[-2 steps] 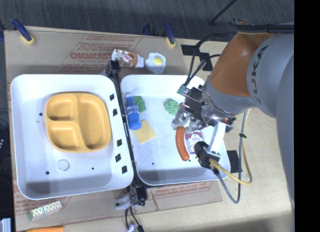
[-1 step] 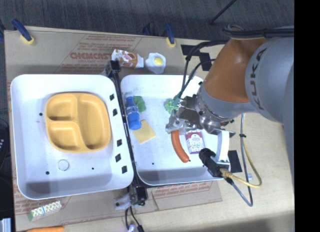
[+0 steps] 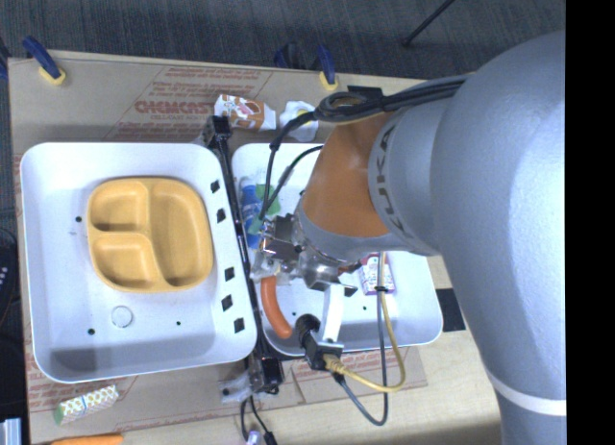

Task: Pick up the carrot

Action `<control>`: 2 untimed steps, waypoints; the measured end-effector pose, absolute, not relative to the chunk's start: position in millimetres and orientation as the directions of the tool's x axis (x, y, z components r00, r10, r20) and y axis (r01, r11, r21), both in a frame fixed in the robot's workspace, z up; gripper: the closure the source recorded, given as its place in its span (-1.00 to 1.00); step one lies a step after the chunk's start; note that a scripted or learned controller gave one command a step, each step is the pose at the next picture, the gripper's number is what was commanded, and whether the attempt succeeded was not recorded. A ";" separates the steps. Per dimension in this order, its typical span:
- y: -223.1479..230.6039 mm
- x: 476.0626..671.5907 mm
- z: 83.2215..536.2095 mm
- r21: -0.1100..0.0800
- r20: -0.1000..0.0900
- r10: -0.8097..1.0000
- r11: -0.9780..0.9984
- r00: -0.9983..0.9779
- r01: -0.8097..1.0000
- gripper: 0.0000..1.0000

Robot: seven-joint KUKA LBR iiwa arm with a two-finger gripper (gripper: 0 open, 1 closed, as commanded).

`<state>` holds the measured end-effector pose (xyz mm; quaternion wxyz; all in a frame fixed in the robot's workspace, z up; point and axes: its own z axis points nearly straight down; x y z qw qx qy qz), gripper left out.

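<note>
Carrot sits at 7 o'clock of the gripper, whose grip honestly can't be made out.

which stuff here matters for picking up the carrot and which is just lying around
For the job:
- carrot, orange, near the right bin's left wall
- end effector, low over it
- right bin

Lying about:
- yellow divided tray in the left bin
- blue item beside the arm
- small packet behind the bins
</note>
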<state>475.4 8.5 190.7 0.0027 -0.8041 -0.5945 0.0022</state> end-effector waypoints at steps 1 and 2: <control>-11.8 486.7 276.6 -0.003 0.000 0.960 -0.280 0.280 0.960 1.00; -49.3 476.1 274.3 -0.006 0.000 0.936 -0.352 0.352 0.936 1.00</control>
